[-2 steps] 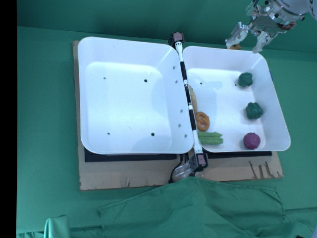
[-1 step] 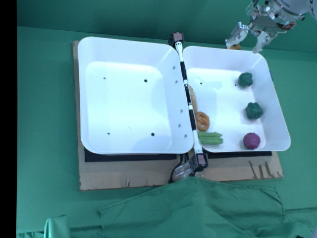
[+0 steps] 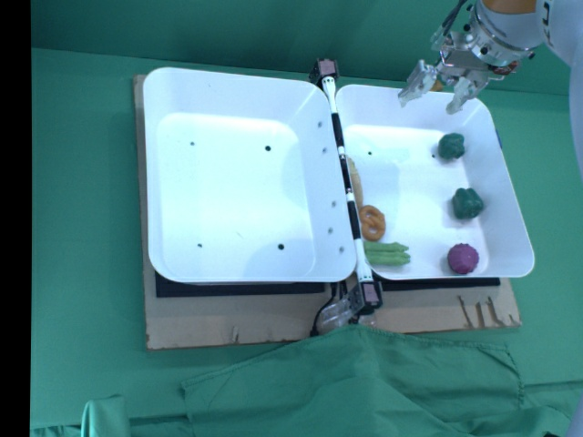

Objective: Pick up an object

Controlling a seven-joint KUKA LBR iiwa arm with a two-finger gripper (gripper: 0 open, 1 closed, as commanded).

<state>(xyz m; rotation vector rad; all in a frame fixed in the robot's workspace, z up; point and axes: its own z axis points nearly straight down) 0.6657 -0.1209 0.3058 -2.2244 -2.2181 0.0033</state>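
2 shallow white bins sit side by side on a brown cardboard sheet [image 3: 200,321] that lies on the green surface [image 3: 82,198]. The left bin [image 3: 173,94] shows dark dots on its floor. The right bin [image 3: 510,235] holds the loose objects. Near its right wall, 2 dark green pieces lie one below the other: the upper green piece [image 3: 451,146] and the lower green piece [image 3: 467,204], a little apart. Below them, near the bin's front right corner, rests a purple round object [image 3: 463,259]. Along the left side of that bin, close to the divider, lie an orange pretzel-shaped piece [image 3: 372,221] and, just below it, a light green bean pod [image 3: 388,254], the 2 nearly touching. A pale elongated object [image 3: 353,182] sits above the pretzel piece against the bin's left wall; what it is cannot be told.

The arm reaches in from the upper right. Its jaws [image 3: 432,91] hang over the far edge of the right bin, spread apart and released, with nothing between them. They are above and to the left of the upper green piece, apart from it.

A crumpled green cloth [image 3: 364,385] covers the front of the surface.
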